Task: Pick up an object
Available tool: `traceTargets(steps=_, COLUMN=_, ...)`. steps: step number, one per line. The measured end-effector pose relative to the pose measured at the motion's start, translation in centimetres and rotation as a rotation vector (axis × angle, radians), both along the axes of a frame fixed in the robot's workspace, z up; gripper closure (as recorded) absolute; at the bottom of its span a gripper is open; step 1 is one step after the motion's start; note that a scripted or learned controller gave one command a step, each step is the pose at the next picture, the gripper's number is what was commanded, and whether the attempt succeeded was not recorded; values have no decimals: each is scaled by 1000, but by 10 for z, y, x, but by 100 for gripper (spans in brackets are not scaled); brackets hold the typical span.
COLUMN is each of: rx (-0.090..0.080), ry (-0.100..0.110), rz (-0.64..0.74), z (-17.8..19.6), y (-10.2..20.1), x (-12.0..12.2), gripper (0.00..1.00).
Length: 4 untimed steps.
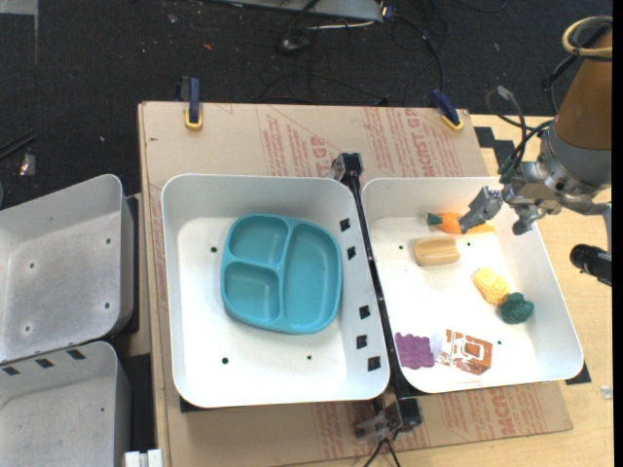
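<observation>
- The table (263, 144) is topped with a brown cardboard sheet printed in faded red; the lettering is reversed and too worn for me to read.
- Two white bins sit side by side on it: the left bin (195, 358) holds a teal divided plate (282, 272), the right bin (545, 348) holds the small things.
- The arm (589, 115) comes in at the upper right of the frame, and its tool (504, 212) hangs over the right bin's upper edge.
- Its two fingers look spread, with nothing between them, so I judge the pick not yet made.
- Nearest is an orange carrot (450, 223), just left of the fingers; below lie a tan bread roll (436, 252), yellow corn (491, 285), a green piece (517, 308), purple grapes (415, 349) and a small red-and-white printed carton (467, 350), its writing too small to read.
</observation>
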<state>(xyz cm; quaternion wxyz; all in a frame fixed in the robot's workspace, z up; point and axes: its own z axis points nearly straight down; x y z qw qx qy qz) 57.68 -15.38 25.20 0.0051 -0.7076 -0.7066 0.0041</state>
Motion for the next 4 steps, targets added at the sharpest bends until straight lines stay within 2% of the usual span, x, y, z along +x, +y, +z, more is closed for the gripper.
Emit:
traceTargets(steps=1, rx=-2, ry=-13, rz=3, z=8, y=0, x=2, gripper=0)
traceTargets(steps=4, rx=-1, ry=-10, rz=1, z=-158, y=1, x=15, gripper=0)
